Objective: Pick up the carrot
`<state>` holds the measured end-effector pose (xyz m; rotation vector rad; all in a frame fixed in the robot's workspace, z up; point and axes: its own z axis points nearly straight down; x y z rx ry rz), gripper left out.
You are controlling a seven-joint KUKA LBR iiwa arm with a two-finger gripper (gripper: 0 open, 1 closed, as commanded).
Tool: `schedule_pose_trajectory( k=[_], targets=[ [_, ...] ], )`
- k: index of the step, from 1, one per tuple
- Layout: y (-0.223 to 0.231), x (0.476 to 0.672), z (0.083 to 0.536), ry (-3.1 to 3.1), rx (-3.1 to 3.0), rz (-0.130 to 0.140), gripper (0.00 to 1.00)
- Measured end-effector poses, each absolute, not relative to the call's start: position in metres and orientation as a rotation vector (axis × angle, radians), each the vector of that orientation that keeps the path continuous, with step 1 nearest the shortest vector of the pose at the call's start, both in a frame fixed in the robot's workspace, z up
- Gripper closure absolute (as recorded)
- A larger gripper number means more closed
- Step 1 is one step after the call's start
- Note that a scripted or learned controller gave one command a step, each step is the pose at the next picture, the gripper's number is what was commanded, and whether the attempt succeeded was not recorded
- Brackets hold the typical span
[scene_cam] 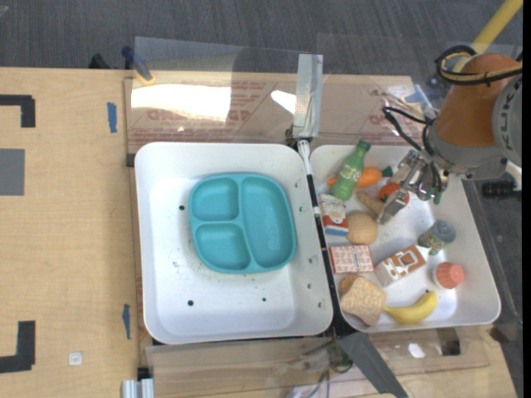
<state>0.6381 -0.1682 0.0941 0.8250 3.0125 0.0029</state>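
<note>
The metal two-finger gripper (397,201) hovers beside the small orange carrot (389,191), positioned for grasping; finger opening cannot be determined.

Nothing can be read with certainty. The cardboard sheet (249,106) behind the bins bears faint red print and a red triangle sign, but the glare and small size leave the letters illegible. The green bottle (352,169) has a pale label with orange marks, too blurred to read. The red and white box (352,259) and the small carton (401,264) carry printed patterns, with no letters that can be made out. The small packet (333,214) beside the bin divider shows red and blue print, also unreadable.
</note>
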Motion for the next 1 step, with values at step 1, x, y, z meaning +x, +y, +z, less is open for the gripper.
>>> schedule_pose_trajectory(
  k=[1],
  targets=[
    [-0.1391,0.6586,0.0894,3.098,0.504,-0.007,0.0]
  ],
)
